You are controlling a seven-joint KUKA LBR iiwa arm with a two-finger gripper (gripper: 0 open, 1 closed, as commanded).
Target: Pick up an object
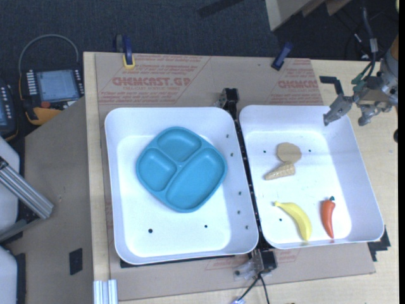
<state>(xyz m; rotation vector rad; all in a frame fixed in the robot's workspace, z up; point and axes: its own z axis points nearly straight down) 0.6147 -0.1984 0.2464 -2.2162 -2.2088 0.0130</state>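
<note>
Bins sit side by side on the table [190,81]. Nearest in the right bin [354,176] lie a banana [296,217] and, just right of it, an orange carrot-like toy [328,217] standing lengthwise along the bin's right side. Farther back, near the bin's middle, a tan cone [280,171] lies just beside a flat tan cookie-shaped piece [288,151]. The left bin [120,170] carries a blue divided plate [181,168], tilted at an angle to the bin's walls. Farthest off, the gripper [352,110] hangs over the right bin's far right corner, its jaws spread apart with nothing between them, well apart from all four toys.
</note>
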